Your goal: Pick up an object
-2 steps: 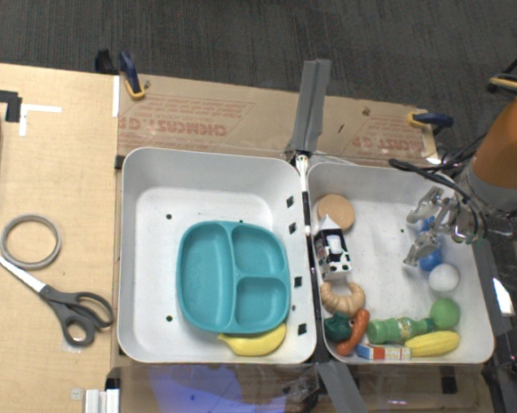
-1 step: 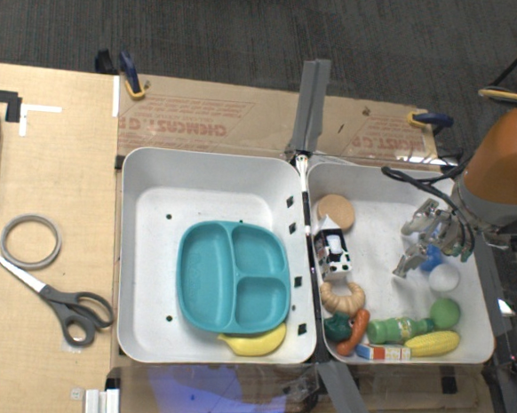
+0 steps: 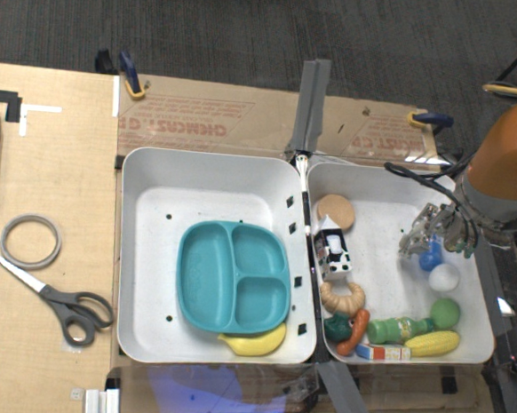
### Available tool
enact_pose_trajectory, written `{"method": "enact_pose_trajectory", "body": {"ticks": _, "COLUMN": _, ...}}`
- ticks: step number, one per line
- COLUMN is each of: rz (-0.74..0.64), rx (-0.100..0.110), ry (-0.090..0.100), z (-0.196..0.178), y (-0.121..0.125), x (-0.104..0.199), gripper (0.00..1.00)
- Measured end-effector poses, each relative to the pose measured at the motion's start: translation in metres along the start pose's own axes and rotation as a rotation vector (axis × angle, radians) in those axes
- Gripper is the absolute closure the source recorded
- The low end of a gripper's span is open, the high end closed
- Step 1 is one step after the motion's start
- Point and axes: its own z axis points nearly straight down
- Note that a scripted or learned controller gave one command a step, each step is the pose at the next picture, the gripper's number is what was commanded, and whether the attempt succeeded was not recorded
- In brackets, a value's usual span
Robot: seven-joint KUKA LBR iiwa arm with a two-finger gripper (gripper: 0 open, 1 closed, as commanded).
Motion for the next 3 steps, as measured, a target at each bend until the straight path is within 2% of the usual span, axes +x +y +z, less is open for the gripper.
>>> {"method": "enact_pose_trajectory", "body": {"ticks": 1, "rz": 0.142, "rx": 0.0, "ry": 0.006, "z": -0.052, "y": 0.025, "x": 0.038, "gripper": 1.0}}
{"method": "enact_pose_trajectory", "body": {"ticks": 2, "rz": 0.329, "rx": 0.001, "ry": 0.005, "z": -0.146, "y": 0.094, "x": 0.031, "gripper": 1.0}}
{"method": "enact_pose_trajectory", "body": {"ticks": 3, "rz": 0.329, "rx": 0.002, "ry": 0.006, "z": -0.146, "y": 0.093, "x": 0.031, "gripper": 0.0}}
